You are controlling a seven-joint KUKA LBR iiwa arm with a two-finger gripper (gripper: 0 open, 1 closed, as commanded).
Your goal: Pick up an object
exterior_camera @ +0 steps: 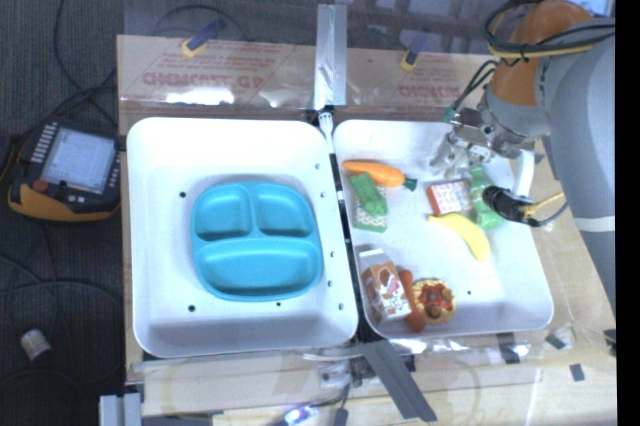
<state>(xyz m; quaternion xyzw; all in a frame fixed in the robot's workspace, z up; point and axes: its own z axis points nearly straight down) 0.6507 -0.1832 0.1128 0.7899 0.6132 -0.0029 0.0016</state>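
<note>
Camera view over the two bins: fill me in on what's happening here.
The grey arm reaches in from the right, its gripper low over the back of the right bin. That bin holds toy food: a carrot, a green item, a red packet, a banana and two snack packs near the front. The left bin holds a blue divided plate. No object is visibly held yet.
</note>
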